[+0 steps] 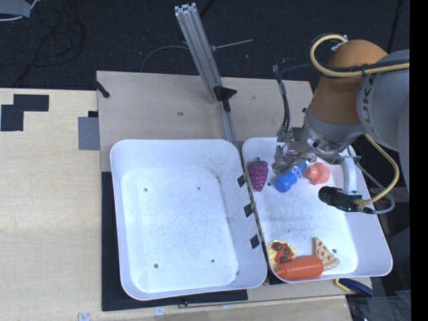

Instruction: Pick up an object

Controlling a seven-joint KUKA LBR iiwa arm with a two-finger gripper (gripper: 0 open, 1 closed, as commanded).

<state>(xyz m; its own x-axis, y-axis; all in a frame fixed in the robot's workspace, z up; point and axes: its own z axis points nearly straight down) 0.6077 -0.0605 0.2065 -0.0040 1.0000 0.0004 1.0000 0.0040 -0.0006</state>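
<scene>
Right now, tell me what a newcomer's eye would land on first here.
The arm, grey with an orange band, reaches in from the right over the right bin, its gripper low among a purple grape bunch, a blue object and a pink one. At that bin's near end lie a red sausage and a pizza slice.

I see a slanted aluminium rail rising behind the bins; black cables lie on the dark floor; grey and black patches mark the bench.
</scene>
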